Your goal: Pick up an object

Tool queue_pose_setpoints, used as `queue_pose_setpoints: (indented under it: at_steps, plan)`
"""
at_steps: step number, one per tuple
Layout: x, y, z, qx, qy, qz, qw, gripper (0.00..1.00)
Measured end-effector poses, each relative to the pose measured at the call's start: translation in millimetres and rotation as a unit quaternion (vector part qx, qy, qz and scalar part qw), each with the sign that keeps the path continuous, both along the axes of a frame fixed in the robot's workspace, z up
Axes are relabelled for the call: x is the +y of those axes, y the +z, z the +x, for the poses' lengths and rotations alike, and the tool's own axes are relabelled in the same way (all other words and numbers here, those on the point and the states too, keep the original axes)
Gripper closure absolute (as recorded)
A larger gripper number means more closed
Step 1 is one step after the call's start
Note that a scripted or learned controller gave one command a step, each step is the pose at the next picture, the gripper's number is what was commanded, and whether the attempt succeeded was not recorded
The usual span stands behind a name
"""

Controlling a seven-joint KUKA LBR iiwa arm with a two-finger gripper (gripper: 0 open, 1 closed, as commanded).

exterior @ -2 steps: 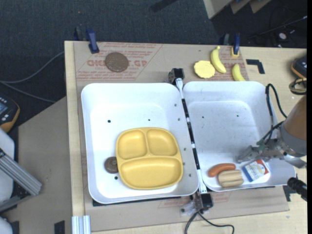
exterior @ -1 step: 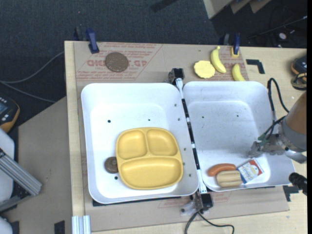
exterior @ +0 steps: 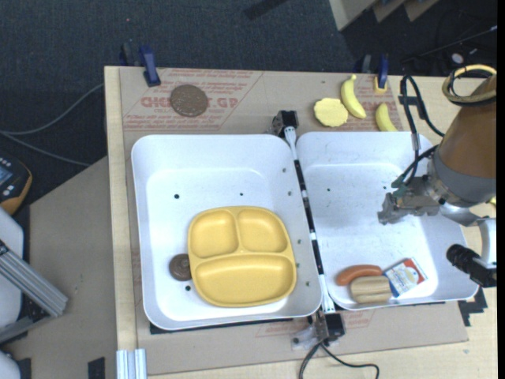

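My gripper (exterior: 392,212) hangs over the right half of the right bin (exterior: 347,172), above bare white floor. Nothing shows in its grasp. Near that bin's front edge lie a reddish sausage (exterior: 357,274), a tan bun (exterior: 369,290) touching it, and a small white, red and blue packet (exterior: 405,275). They sit below and slightly left of the gripper, apart from it. The left bin (exterior: 197,156) holds a yellow divided plate (exterior: 241,255) with a brown disc (exterior: 181,267) at its left edge.
On the board behind the bins lie two toy bananas (exterior: 353,97) (exterior: 385,118), a yellow round piece (exterior: 331,112) and a brown disc (exterior: 188,99). The arm's grey and orange body (exterior: 465,148) overhangs the right bin's right side. Black cables (exterior: 410,109) run by its back corner.
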State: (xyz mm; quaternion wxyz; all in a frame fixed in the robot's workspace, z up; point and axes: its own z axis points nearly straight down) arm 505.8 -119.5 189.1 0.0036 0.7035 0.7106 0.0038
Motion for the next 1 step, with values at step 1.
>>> queue_pose_setpoints:
  at_steps: [1]
  plan:
    - [73.5,-4.7,14.2,0.004,-0.001,0.0007,1.0000,1.00]
